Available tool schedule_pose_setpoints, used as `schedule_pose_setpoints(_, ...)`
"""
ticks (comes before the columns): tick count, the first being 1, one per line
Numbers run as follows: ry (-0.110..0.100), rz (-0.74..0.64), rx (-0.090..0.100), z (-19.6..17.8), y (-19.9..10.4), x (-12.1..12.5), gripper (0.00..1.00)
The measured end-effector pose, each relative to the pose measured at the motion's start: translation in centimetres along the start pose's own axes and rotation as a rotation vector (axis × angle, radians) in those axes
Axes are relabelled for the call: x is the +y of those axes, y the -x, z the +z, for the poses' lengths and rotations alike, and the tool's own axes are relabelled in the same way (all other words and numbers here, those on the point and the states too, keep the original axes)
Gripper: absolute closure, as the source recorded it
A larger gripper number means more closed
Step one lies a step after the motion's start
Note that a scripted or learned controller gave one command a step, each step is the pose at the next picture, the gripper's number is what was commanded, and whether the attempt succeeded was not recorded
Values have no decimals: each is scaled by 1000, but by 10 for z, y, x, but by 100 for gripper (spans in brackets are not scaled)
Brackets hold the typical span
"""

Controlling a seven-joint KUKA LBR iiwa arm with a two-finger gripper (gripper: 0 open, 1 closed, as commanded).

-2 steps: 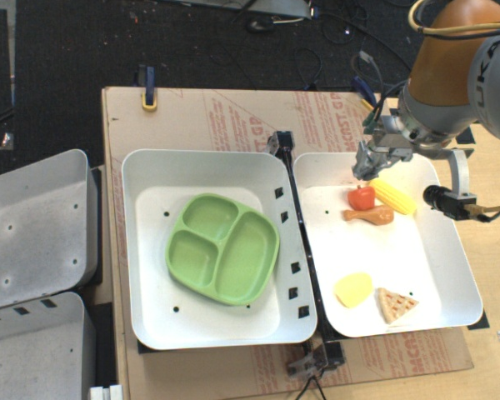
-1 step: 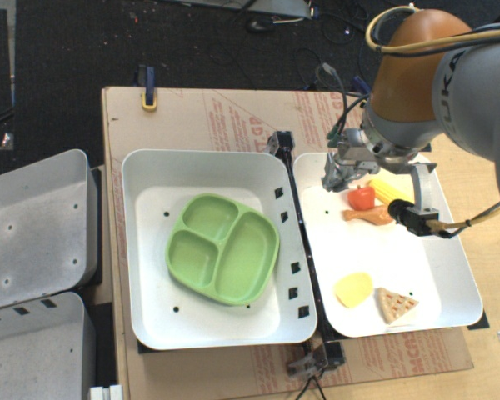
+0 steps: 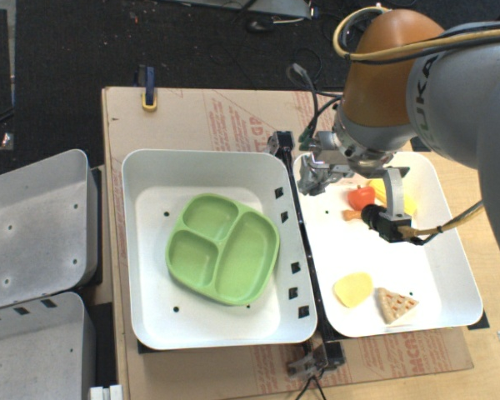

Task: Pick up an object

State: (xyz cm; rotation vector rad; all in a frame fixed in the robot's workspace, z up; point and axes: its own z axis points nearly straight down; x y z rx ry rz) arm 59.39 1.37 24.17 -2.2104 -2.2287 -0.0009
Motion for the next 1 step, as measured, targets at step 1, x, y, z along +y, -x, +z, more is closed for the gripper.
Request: schedule_pose_setpoints(1,0,1,-1,-5,-47,-14,100)
